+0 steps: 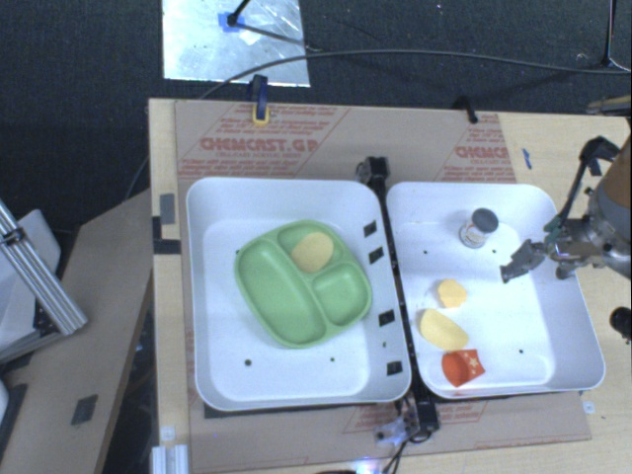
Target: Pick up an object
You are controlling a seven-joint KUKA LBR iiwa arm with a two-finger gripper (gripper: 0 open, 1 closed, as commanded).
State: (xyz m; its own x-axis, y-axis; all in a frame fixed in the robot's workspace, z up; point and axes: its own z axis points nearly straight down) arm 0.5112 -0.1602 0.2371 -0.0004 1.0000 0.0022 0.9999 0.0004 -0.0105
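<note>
The left bin (212,294) holds a green tray (281,299) with a yellow piece (313,252) in one compartment. The right bin (568,339) carries the loose items — a small jar (480,227), two yellow pieces (452,293) (442,330), a red packet (462,366) — all within reach. The claw (517,265) hovers just right of the jar, holding nothing; its opening I cannot tell.

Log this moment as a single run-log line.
gripper: above right bin, holding nothing | right bin: jar, two yellow pieces, red piece | left bin: green tray
</note>
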